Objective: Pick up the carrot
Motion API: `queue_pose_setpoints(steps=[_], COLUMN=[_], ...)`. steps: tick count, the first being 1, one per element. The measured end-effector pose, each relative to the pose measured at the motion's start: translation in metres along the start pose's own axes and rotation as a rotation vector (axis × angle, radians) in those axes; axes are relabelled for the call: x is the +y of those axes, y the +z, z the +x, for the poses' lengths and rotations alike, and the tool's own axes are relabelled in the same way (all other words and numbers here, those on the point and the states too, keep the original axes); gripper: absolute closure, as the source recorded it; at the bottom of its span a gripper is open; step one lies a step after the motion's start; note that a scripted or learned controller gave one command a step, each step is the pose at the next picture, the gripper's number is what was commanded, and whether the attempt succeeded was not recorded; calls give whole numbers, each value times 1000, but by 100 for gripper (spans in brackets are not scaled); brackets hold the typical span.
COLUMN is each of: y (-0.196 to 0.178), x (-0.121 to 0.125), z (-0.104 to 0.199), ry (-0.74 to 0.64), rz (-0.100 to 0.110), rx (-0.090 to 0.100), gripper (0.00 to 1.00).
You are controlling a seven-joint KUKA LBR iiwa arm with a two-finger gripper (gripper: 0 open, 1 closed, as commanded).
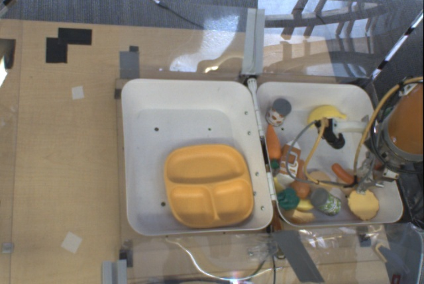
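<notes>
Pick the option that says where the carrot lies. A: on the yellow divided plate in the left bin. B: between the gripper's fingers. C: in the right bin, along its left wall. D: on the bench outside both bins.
C: the carrot lies in the right bin, against its left wall, just below the small grey-capped figure, apart from the yellow divided plate in the left bin.

We see a divided tray (209,185) in the left bin (142,143); the carrot (273,142) lies along the right bin's (361,100) left wall.

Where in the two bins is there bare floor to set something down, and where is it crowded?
Left bin: bare floor all around the yellow tray, widest toward its far rim. Right bin: a bare strip along the far wall, behind the banana. Its near half is crowded: carrot, sausage and small toys lie packed together.
</notes>
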State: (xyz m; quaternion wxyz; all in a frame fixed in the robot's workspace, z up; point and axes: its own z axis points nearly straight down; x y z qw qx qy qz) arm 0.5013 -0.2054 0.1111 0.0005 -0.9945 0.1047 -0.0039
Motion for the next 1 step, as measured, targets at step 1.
queue_pose_setpoints(steps=[1], y=[-17], x=[1], z=[-4], ry=[16], rz=[1], rx=[-1], gripper=[100])
